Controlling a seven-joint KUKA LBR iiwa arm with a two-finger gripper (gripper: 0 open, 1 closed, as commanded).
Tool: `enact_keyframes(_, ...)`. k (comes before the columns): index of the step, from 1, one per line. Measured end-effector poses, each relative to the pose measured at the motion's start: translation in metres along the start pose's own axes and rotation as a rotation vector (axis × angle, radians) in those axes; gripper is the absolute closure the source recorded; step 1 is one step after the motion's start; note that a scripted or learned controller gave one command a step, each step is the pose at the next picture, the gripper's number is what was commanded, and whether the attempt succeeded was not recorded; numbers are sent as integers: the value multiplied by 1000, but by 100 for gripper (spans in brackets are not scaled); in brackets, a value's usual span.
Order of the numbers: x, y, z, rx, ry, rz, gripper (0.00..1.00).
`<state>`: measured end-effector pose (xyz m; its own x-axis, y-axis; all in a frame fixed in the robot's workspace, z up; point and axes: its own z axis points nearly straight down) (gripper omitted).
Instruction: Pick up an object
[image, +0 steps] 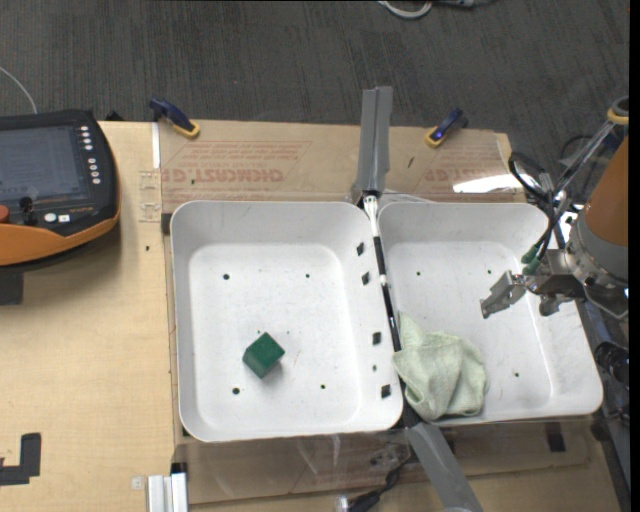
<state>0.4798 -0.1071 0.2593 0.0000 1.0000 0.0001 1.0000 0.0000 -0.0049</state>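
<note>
A small dark green cube (264, 354) lies in the left bin (200, 330), toward its front. A crumpled pale green cloth (443, 373) rests in the front left corner of the right bin (470, 250). My gripper (523, 298) hangs over the right side of the right bin, up and to the right of the cloth and apart from it. Its fingers (497, 298) are spread open, with nothing between them.
A teach pendant (50, 185) lies on the bench at the far left. Two clamps (175, 117) (445, 126) hold the cardboard at the back. A grey divider bar (375, 140) runs between the bins. Cables (545, 180) hang near the arm at the right.
</note>
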Motion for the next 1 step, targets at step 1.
enact_keyframes(1,18,-1,50,-3,-1,-390,0)
